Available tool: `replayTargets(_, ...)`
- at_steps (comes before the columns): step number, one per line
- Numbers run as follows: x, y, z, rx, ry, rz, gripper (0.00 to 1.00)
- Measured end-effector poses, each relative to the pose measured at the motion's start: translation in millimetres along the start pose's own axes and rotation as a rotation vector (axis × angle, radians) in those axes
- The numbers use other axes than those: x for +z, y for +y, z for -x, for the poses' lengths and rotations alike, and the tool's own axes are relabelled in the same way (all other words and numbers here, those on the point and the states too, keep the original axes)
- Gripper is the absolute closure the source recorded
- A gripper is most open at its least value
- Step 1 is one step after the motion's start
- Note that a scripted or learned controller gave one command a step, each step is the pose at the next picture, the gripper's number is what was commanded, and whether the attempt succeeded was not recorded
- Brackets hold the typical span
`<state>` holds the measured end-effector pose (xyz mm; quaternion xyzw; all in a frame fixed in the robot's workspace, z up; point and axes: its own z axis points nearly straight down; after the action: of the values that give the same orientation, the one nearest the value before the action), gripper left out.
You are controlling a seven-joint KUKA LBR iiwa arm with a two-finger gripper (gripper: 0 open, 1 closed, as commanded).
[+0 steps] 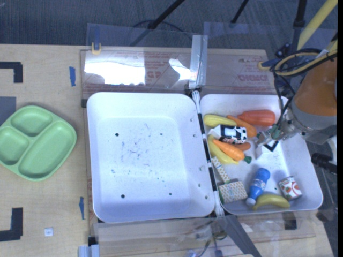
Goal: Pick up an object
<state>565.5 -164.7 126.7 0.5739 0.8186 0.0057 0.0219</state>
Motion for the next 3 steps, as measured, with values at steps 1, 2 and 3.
replayTargets(1,1.3,-0.7,-0.5,0.0,0.002,-0.003,0.0)
replayTargets(2,-67.4,-57.1,-21.6,-0.034,0.029,-0.032,0.0)
replayTargets(3,6.1,-30.8,-41.3,-0.295,0.019,-0.012,0.0)
